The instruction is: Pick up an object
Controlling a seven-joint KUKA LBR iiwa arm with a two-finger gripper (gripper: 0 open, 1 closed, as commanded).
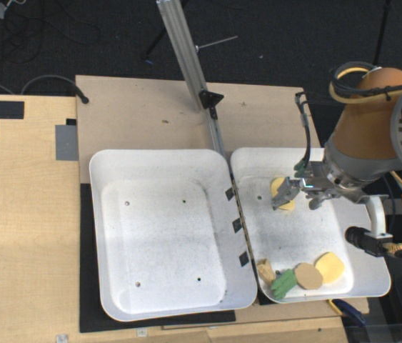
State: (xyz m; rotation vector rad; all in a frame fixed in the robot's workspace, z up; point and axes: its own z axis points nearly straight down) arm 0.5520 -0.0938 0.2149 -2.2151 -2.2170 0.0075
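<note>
**Ana:** Jaws first: can you read them?

**Ben:** Not surely. The gripper (pixel 288 194) sits low in the right bin (pixel 308 249), toward its far left part, and its dark tips lie right against a small yellow piece (pixel 280 187). Whether they are spread or pinching that piece, I cannot tell; the tips and the piece overlap from above.

**Ana:** Where does the arm come from?

**Ben:** From the right. The arm (pixel 368 131), with its orange band, covers the bin's far right corner, and a black cable (pixel 305 131) runs along it down to the wrist.

**Ana:** What else is in that bin?

**Ben:** Four things are bunched along the near edge, well apart from the gripper: a yellow block (pixel 331 266), a tan disc (pixel 308 276) touching its left side, a green toy (pixel 283 284) just left of the disc, and a small tan bit (pixel 265 270) by the bin's left wall.

**Ana:** Anything in the way?

**Ben:** A metal rail (pixel 185 56) slants in from the far side and ends near the seam between the bins, left of the gripper. Black clips (pixel 238 224) sit along that seam. The left bin (pixel 161 231) lies just beside it.
</note>
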